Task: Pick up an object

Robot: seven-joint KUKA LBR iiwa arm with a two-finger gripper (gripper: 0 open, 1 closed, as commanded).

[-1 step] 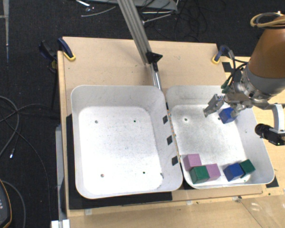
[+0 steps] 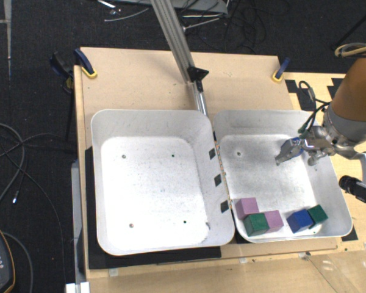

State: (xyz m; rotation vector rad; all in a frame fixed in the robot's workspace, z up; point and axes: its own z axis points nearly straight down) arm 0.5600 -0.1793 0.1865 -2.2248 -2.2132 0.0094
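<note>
Blocks (image 2: 274,219) in right bin (image 2: 262,133), left bin (image 2: 104,133)

Hand (image 2: 291,151) over right bin (image 2: 265,127) — blocks (image 2: 280,217) near.

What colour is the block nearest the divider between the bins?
Light purple block, seen in the camera view, just above a green block.

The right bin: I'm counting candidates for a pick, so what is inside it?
Inside the right bin, along its near edge: two purple blocks, two green, one blue. The gripper hangs above; the arm covers the far right corner.
</note>
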